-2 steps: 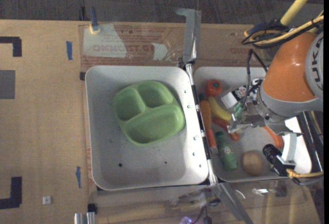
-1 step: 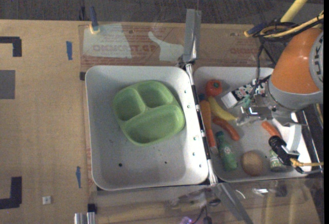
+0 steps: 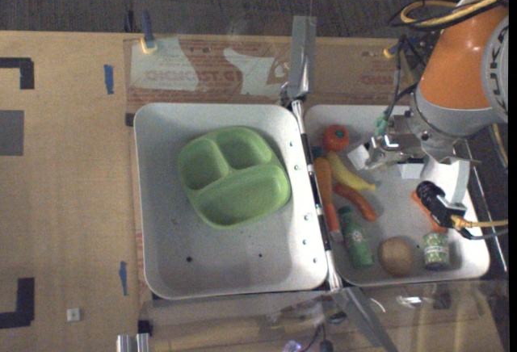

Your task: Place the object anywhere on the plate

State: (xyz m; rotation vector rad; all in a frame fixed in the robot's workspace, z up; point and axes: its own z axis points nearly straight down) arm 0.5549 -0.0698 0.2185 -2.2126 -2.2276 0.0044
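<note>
Left bin (image 3: 161,261): holds the green plate (image 3: 234,177), three compartments, lying toward the bin's upper middle; nothing on it.
Right bin (image 3: 477,261): holds the loose items, all apart from the plate.
Items along divider: carrot (image 3: 325,181), upright-lying; green bottle (image 3: 355,237) below it.
Items centre: tomato (image 3: 336,137), banana (image 3: 349,173), red pepper (image 3: 358,202).
Items lower edge: brown kiwi (image 3: 396,255); small green jar (image 3: 435,249) beside it.
Gripper (image 3: 386,150): low over the right bin's upper part, just right of the tomato and banana.
Finger opening: cannot tell; no item visibly between them.
</note>
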